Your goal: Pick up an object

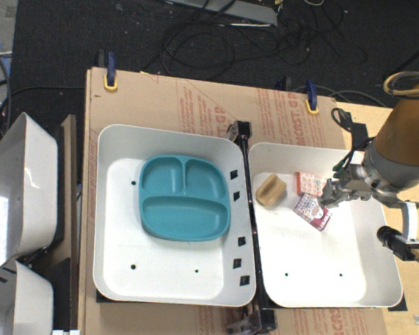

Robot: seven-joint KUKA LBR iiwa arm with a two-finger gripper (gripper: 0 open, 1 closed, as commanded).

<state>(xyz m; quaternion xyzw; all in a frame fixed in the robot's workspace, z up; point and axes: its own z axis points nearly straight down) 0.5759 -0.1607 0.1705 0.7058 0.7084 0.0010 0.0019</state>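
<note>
In the right bin (345, 287) lie three small objects near its back left: a tan block (270, 190), a pink and white packet (310, 184), and a purple patterned packet (314, 210). My gripper (331, 196) hangs low over the right end of the purple packet, just right of the pink one. Its fingers point down towards the packets, and the wrist above hides how they stand. Nothing is visibly lifted.
The left bin (116, 213) holds a teal divided plate (185, 198). A black clip strip (246, 203) runs along the seam between the bins. The orange-banded arm (408, 134) reaches in from the right. The right bin's front half is bare white floor.
</note>
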